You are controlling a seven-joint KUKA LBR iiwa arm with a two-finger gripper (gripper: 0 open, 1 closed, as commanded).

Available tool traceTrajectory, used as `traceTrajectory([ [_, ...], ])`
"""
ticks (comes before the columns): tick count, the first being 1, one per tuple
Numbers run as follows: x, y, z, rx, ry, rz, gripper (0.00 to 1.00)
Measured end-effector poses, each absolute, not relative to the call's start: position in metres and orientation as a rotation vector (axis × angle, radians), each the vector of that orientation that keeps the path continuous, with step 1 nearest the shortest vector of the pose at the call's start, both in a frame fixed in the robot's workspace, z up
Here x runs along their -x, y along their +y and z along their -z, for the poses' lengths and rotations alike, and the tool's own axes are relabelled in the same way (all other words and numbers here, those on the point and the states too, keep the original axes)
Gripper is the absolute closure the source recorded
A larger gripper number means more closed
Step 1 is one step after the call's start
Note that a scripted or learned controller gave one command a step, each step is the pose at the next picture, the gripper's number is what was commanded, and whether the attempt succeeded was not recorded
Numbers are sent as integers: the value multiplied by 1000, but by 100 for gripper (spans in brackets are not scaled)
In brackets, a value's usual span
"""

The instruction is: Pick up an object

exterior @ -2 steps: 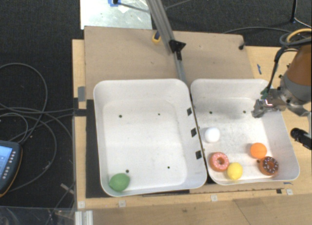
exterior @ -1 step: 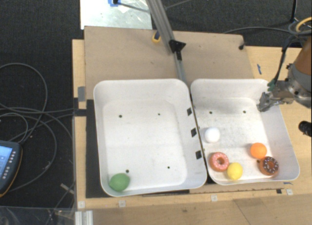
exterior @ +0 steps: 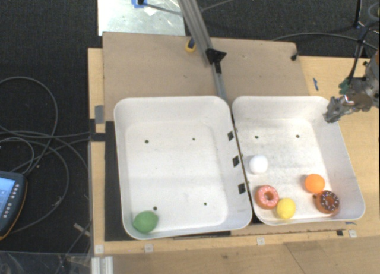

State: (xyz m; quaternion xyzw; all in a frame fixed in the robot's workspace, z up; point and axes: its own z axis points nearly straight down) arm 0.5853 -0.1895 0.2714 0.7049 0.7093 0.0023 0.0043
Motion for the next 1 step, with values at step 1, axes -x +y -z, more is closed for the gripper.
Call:
traceTrajectory([
  [1,-586,-190,-279,-2212,2225,-3,100],
])
